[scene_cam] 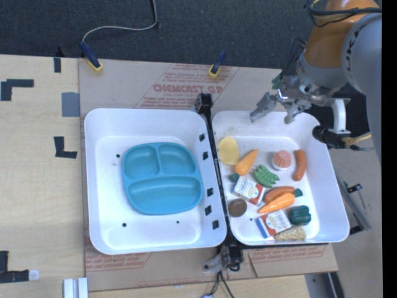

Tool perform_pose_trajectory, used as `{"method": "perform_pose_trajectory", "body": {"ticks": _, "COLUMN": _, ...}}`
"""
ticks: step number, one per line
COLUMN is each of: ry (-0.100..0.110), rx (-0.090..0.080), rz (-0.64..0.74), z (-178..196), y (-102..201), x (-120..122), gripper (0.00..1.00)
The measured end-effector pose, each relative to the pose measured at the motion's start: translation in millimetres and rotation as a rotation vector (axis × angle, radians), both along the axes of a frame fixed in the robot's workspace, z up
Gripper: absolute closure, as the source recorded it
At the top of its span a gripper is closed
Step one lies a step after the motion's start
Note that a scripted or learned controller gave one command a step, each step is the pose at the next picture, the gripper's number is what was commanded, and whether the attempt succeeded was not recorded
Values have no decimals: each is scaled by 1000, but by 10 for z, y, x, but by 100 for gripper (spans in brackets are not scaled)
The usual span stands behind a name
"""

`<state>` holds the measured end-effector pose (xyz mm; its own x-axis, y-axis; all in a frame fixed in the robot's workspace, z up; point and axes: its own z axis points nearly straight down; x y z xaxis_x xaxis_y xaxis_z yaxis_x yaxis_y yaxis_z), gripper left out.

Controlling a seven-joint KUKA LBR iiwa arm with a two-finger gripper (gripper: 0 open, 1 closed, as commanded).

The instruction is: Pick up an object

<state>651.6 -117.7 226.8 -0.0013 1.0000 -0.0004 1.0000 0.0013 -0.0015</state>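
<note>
While tool (276,110) hovers spread, carrot (245,162), sausage (299,164), blue plate (163,177)

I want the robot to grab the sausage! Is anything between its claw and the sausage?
No. In the camera view, just bare white bin floor lies between the open gripper and the sausage. The pink round toy sits beside that path.

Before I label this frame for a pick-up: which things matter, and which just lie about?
For the job:
- gripper, open
- right bin
- carrots
- sausage
- green pepper

Lying about:
- blue plate
- left bin
- yellow clamps
</note>
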Motion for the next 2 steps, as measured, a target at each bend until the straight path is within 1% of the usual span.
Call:
{"method": "perform_pose_trajectory", "body": {"ticks": 1, "ry": 2, "rx": 1, "rz": -1, "z": -1310, "y": 233, "x": -346, "gripper": 0}}
{"method": "perform_pose_trajectory", "body": {"ticks": 2, "ry": -5, "rx": -1, "rz": 0, "z": -1401, "y": -28, "x": -531, "gripper": 0}}
